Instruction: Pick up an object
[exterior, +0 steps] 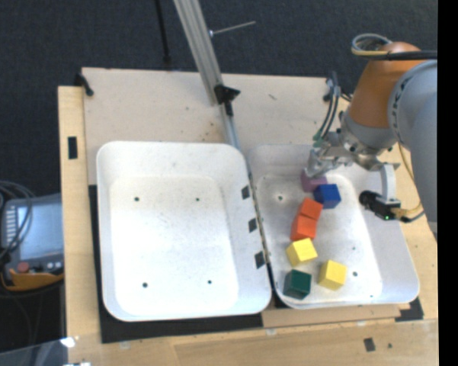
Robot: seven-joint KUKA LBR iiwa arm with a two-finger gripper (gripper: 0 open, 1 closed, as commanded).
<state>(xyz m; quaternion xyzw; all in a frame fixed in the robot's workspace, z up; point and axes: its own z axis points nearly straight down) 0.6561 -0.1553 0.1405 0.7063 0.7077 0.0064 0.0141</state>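
Note:
My gripper is low over the far end of the right bin, directly over a purple block that pokes out beneath it. Touching that block on its right is a blue cube. Nearer the front lie an orange cube and a second orange block, then a yellow cube, another yellow cube and a dark green cube. The wrist hides the fingers.
The left bin sits beside the right one, divided from it by a clipped rim. A slanted metal rail rises from the bench behind the bins. Cables and a black connector hang by the arm at the right.

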